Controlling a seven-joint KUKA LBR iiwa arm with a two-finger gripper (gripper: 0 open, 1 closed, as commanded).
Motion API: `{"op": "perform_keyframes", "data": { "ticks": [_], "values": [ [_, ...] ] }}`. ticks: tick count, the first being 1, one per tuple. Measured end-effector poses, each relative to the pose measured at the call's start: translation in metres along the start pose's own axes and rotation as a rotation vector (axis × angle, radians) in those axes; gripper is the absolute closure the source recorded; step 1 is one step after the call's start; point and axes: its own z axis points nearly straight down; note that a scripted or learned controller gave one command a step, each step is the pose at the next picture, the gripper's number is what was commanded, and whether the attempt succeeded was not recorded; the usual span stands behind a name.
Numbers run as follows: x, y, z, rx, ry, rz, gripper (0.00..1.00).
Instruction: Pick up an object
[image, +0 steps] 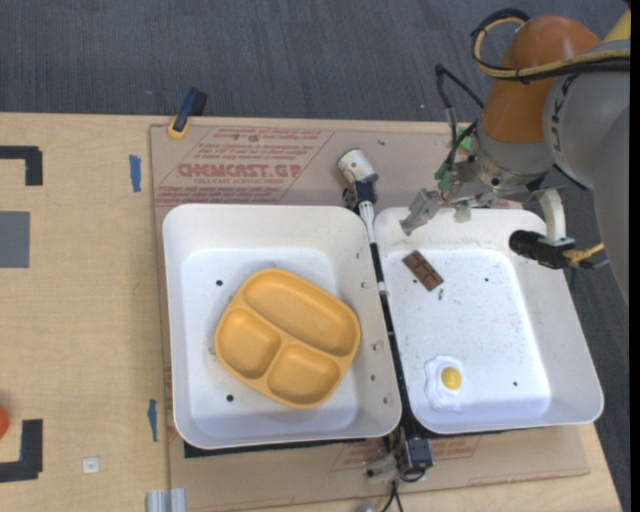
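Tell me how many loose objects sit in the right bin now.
2: a brown chocolate bar near the bin's upper-left corner, and a fried egg toy near its lower-left. Nothing appears hidden.

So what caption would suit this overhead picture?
Robot claw poised at the right bin's far edge, above a chocolate piece and toy fried egg.

White bins (190, 240) on printed cardboard sheet (240, 165), blue tape (134, 172), wooden bench (80, 300)

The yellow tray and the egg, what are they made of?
The yellow tray looks like smooth moulded plastic: one even colour, rounded compartments, soft sheen. The fried egg is probably a plastic or rubber toy, with its flat white and neat round yolk, though I can't be certain.
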Motion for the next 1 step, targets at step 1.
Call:
{"op": "perform_keyframes", "data": {
  "ticks": [1],
  "values": [
    [-0.0073, -0.101, 0.0698, 0.006, 0.002, 0.029, 0.0]
  ]
}}
